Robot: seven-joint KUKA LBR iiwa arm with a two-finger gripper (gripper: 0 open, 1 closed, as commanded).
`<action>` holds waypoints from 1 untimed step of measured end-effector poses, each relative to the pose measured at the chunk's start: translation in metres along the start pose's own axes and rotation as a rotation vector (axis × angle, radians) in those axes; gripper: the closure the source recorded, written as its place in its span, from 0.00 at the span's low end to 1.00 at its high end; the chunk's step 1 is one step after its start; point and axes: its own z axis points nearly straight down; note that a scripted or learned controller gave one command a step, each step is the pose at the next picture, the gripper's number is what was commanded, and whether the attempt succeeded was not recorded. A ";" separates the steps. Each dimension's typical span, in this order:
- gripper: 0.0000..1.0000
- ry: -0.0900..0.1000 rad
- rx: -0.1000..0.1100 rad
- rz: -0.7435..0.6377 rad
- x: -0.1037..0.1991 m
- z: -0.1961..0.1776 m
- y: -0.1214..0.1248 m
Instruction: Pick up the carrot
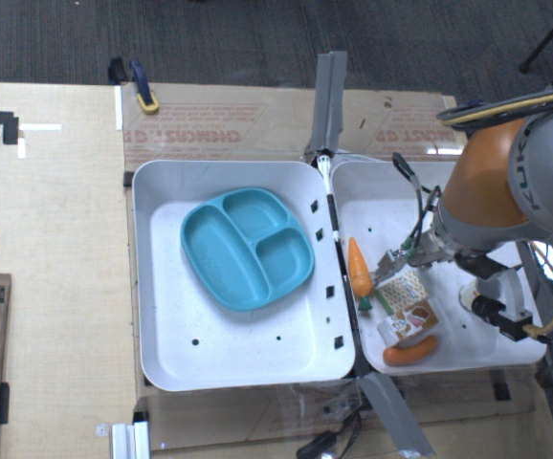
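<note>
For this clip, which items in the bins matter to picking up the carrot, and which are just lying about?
Belongs to the job:
- carrot, in the right bin by its left wall
- gripper, close beside the carrot

Lying about:
- blue divided plate in the left bin
- sausage at the right bin's front
- snack packets between carrot and sausage

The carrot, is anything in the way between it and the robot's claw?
Nothing visible is. The carrot lies in the right bin, against its left wall. The gripper is right beside the carrot, on its right. The small packet and the sausage lie lower down, off to the side.
</note>
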 end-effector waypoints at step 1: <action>0.00 0.003 0.003 0.058 -0.008 0.002 0.019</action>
